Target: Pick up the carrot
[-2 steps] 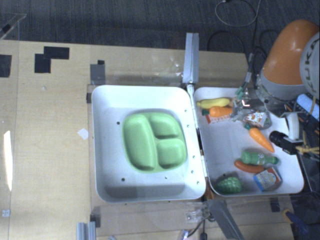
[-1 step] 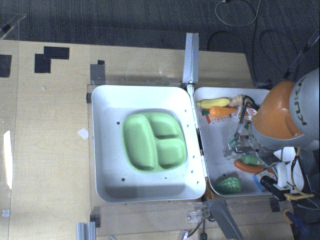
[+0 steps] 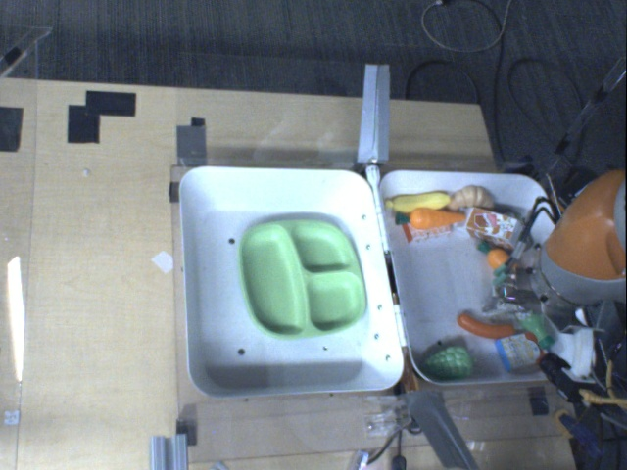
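Note:
The carrot (image 3: 437,219) is orange and lies on its side near the far left of the right bin (image 3: 431,292). A yellow banana (image 3: 419,202) lies just behind it and a printed carton (image 3: 490,226) just to its right. My gripper (image 3: 508,290) hangs over the right side of that bin, well to the right of the carrot and nearer the front. It is just above a red sausage (image 3: 487,326). The arm's orange band (image 3: 591,238) rises behind it at the right edge.
The right bin also holds a beige pastry (image 3: 474,196), a small orange piece (image 3: 498,258), a green broccoli (image 3: 451,361) and a blue-and-white bottle (image 3: 515,352). The left bin (image 3: 211,282) holds a green divided plate (image 3: 302,276). A metal post (image 3: 373,116) stands behind the bins.

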`<state>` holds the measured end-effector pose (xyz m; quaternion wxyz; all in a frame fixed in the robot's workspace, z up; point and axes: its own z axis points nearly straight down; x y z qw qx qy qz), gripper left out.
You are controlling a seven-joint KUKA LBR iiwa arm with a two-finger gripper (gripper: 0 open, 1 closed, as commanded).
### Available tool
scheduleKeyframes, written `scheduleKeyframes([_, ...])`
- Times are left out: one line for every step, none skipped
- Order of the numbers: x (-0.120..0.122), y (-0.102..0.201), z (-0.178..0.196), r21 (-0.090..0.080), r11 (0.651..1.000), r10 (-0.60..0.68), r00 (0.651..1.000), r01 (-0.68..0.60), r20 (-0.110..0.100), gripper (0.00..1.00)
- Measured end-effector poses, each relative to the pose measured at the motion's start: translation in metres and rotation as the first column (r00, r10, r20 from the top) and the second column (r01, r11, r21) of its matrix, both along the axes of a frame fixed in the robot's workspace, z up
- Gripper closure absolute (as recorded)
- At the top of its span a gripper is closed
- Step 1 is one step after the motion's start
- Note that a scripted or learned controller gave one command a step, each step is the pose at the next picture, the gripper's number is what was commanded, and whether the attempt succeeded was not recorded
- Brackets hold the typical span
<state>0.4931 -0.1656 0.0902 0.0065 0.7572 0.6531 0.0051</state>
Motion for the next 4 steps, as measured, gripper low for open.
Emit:
scheduleKeyframes([0.008,-0.010,0.000,0.004,0.999,-0.054,0.999,0.054,-0.004,1.00])
scheduleKeyframes([0.072,0.049,-0.001,0.008,0.942,-0.334,0.942,0.334,-0.003,1.00])
scheduleKeyframes([0.178,0.032,0.015,0.004,0.945,-0.327,0.945,0.327,-0.011,1.00])
scheduleKeyframes([0.177,0.110,0.130,0.007,0.906,-0.423,0.906,0.423,-0.009,1.00])
